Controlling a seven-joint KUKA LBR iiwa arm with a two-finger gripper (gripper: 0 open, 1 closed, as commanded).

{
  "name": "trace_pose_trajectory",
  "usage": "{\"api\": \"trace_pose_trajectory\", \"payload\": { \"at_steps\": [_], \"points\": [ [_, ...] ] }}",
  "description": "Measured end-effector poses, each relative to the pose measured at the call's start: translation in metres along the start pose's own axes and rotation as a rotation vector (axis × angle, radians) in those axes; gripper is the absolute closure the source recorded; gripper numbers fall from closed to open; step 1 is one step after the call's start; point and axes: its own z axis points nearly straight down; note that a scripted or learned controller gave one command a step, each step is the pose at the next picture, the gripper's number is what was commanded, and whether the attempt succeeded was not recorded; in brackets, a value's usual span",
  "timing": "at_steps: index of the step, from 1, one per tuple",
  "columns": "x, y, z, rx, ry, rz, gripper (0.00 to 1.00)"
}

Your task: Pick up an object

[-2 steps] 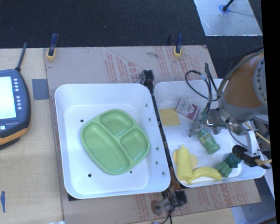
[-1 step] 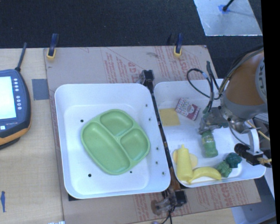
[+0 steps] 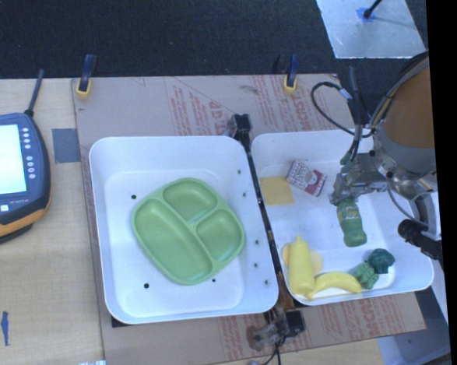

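Note:
My gripper (image 3: 346, 191) hangs over the right bin (image 3: 330, 294), near its right-hand side. Directly below it in the picture lies a green bottle (image 3: 352, 225), its upper end right at the gripper's tip. Whether the two touch I cannot tell. A small pink-and-white carton (image 3: 306, 178) lies just left of the gripper, and a flat yellow square (image 3: 277, 191) sits further left by the bin wall. Along the near edge lie a yellow bottle (image 3: 298, 263), a banana (image 3: 335, 284) and a green broccoli piece (image 3: 375, 266).
The left bin (image 3: 114, 225) holds a green divided plate (image 3: 188, 230). A tablet-like pendant (image 3: 5, 174) rests on the bench at the far left. Black cables (image 3: 334, 112) loop above the right bin beside the arm (image 3: 408, 126).

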Motion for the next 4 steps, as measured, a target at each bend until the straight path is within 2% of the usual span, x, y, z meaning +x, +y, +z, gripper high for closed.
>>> {"api": "trace_pose_trajectory", "payload": {
  "at_steps": [1,2,3,4],
  "points": [
    [0.04,0.043,-0.05,0.001,0.001,0.0,1.0],
    [0.084,0.039,0.007,0.004,0.0,-0.002,1.0],
    [0.088,0.036,-0.004,0.001,0.0,0.0,1.0],
    [0.123,0.025,-0.026,0.0,0.0,0.0,1.0]
  ]
}}
